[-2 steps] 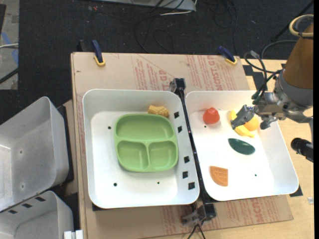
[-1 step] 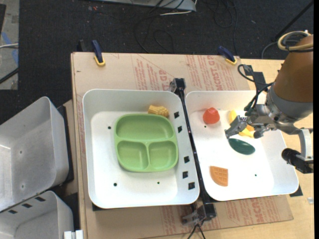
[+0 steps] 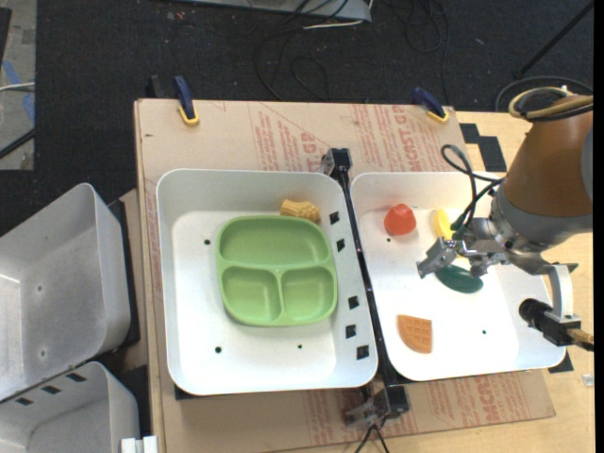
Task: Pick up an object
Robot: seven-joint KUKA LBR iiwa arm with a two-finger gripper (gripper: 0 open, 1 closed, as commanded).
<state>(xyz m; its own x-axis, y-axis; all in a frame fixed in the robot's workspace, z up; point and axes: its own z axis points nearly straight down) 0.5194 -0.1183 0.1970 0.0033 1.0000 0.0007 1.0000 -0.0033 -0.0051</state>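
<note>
In the right bin (image 3: 491, 347) my gripper (image 3: 454, 260) hangs low, just over a dark green oval object (image 3: 462, 280) and partly covering its top edge. A red rounded object (image 3: 400, 219) lies to the gripper's upper left. A small yellow piece (image 3: 441, 223) sits right beside the red one. An orange waffle-like wedge (image 3: 415, 333) rests nearer the front of the bin. The arm's orange band (image 3: 557, 159) and grey wrist come in from the right and hide part of the bin's right side.
The left bin (image 3: 189, 347) holds a green divided plate (image 3: 277, 270) and a yellow crinkled piece (image 3: 300, 209) at its back edge. A black divider (image 3: 360, 281) runs between the bins. White tubs (image 3: 57, 272) stand off the bench to the left.
</note>
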